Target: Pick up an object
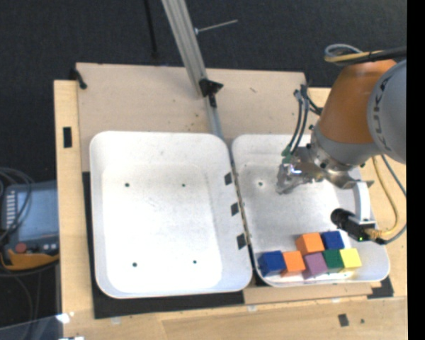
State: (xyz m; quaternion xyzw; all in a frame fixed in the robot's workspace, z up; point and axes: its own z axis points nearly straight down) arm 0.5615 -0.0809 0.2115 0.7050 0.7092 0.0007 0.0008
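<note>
Seven small coloured blocks lie clustered at the lower right of the frame, in the near corner of the right bin: a blue block (pixel 271 261), two orange blocks (pixel 294 261) (pixel 311 242), a purple block (pixel 315 263), a second blue (pixel 333 240), a green block (pixel 333 258) and a yellow block (pixel 350 258), touching one another

Single fixed camera above bench (pixel 177 98), slanted down on both bins (pixel 163 211).
</note>
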